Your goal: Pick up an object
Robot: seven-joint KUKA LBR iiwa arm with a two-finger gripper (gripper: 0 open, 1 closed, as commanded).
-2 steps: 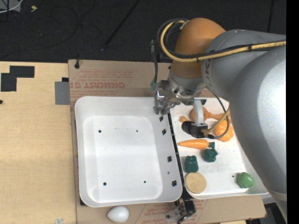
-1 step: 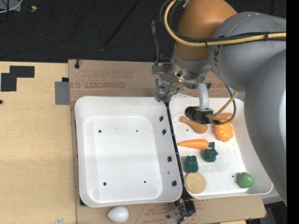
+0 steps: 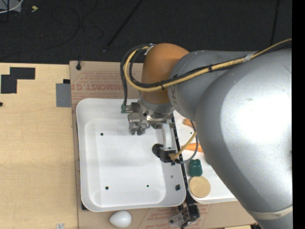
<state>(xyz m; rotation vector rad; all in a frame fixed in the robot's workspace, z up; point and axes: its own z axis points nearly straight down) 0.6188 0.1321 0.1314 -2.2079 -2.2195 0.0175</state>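
Nearest the camera, at the bottom edge, a small white egg-shaped object (image 3: 120, 219) lies on the brown cardboard sheet (image 3: 97, 82), just outside the front rim of the left shallow white plastic bin (image 3: 88, 175). To its right, in the right shallow white bin (image 3: 217, 194), a round tan disc (image 3: 199, 187) sits just in front of a small dark green cap-like piece (image 3: 195, 167), with an orange item (image 3: 193, 147) beyond, partly hidden by the arm. The bulky grey arm (image 3: 248, 128) covers most of that bin and reaches leftward, its orange band (image 3: 159, 75) above the wrist, yellow and black cables (image 3: 143, 82) looping around it. The end effector (image 3: 137, 128) hangs over the far part of the left bin, and whether it is clenched or released cannot be told; nothing is visibly held. The pale wooden tabletop (image 3: 33, 151) stretches left, bearing black and grey rectangular patches (image 3: 21, 78). Farthest off lies a dark floor (image 3: 95, 23) with thin trailing cables.
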